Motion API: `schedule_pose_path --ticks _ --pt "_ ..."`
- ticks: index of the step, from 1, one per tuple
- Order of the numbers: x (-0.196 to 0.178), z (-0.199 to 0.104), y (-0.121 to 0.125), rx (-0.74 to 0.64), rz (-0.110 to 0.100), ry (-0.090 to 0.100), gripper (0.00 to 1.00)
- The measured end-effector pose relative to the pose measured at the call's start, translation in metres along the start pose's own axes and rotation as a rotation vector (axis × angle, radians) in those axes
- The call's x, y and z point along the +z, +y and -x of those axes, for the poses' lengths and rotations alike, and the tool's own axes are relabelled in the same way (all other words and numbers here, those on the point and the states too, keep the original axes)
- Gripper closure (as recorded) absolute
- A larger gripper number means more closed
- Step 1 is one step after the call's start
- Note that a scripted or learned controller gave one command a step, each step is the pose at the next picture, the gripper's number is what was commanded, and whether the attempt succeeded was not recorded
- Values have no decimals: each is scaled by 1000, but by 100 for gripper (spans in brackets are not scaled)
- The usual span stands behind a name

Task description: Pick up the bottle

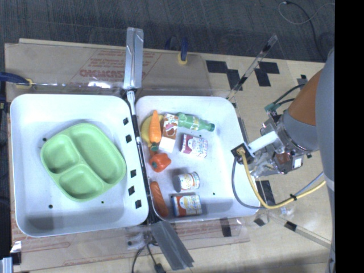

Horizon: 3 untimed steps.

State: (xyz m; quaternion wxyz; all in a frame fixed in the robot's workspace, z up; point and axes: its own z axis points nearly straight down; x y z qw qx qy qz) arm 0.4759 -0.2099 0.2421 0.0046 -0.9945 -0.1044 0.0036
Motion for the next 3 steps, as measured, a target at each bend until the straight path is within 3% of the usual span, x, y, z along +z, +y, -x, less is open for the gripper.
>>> schedule_pose_path --ticks 1,2,3 --pt "4 -8 -36 -2 4 -1 100" --pt "4 -8 -36 -2 3 -1 0" --pt "0 -23 -104 -173 5 0 0"
